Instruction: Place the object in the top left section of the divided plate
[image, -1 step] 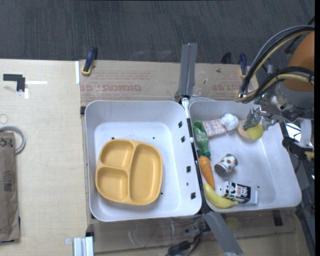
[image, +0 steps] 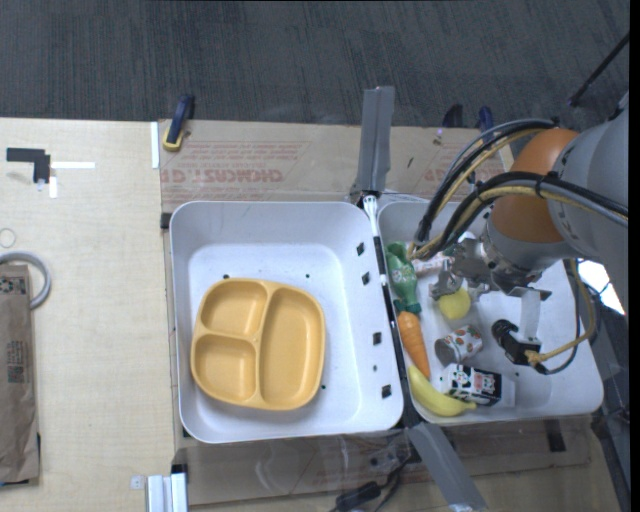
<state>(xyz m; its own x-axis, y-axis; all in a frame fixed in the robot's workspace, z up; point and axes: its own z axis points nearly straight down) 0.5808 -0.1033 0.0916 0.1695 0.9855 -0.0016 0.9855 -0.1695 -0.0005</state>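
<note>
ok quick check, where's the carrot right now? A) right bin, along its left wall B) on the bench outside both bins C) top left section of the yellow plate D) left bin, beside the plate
A: the carrot lies in the right bin against its left wall, between the green item and the banana, while the yellow divided plate sits in the left bin.

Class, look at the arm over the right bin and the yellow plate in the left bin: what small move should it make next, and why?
Probably lower onto one item, perhaps the lemon, and grasp it. The gripper hangs over the right bin, where the items lie, while the plate in the left bin has nothing in its sections.
</note>
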